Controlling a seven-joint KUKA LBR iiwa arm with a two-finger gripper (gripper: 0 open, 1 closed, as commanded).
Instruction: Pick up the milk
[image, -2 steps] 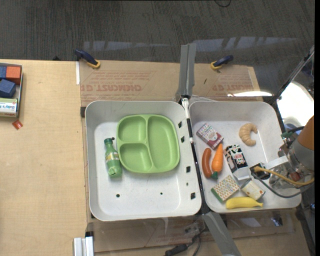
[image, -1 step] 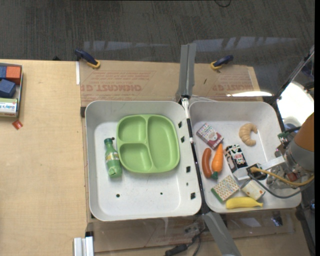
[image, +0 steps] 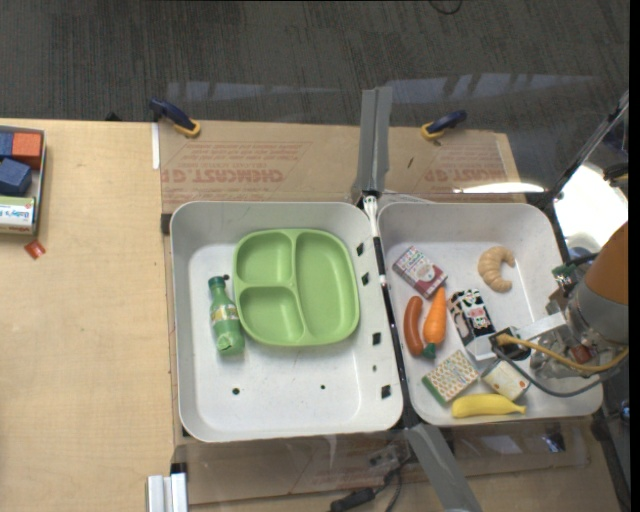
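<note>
The milk (image: 470, 313) is a small black-and-white patterned carton lying in the middle of the right bin (image: 455, 232). It lies between a carrot (image: 435, 318) on its left and the arm on its right. My gripper (image: 572, 348) hangs low over the bin's right side, just right of and slightly nearer than the milk. I see nothing held in it. The wrist (image: 606, 285) enters from the right edge.
The right bin also holds a croissant (image: 496, 267), a pink-and-white carton (image: 418, 270), a red sausage (image: 413, 326), a green patterned box (image: 450, 375), a small tan box (image: 506, 381) and a banana (image: 487, 405). The left bin (image: 200, 400) has a green divided plate (image: 297, 287) and a green bottle (image: 225, 316).
</note>
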